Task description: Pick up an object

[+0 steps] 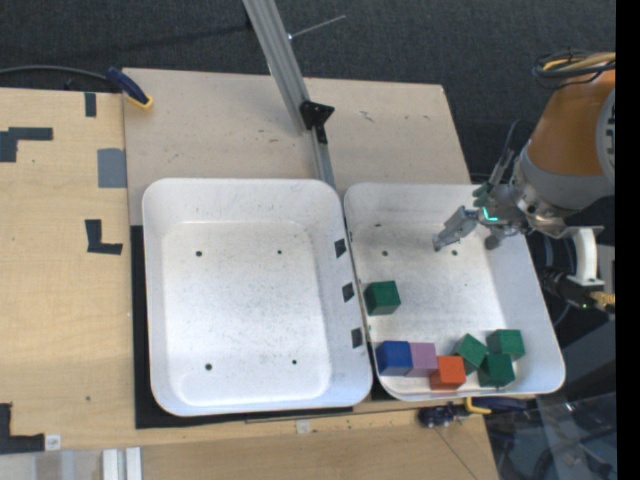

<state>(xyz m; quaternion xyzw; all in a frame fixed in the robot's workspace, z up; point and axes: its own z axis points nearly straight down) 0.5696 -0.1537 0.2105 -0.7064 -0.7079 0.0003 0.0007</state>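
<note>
Camera view: gripper (452, 234), state unclear, hangs apart from the green cube (382, 296) below-left.

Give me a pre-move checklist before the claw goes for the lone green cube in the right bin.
1. Lone green cube stands apart from other blocks: ok.
2. Claw is over the right bin: ok.
3. Claw is above the cube: not ok, it sits farther back and right.
4. Nothing held between the fingers: ok.
5. Finger opening: cannot tell.
6. Cluster by the near rim, blue cube included, is out of the path: ok.
</note>
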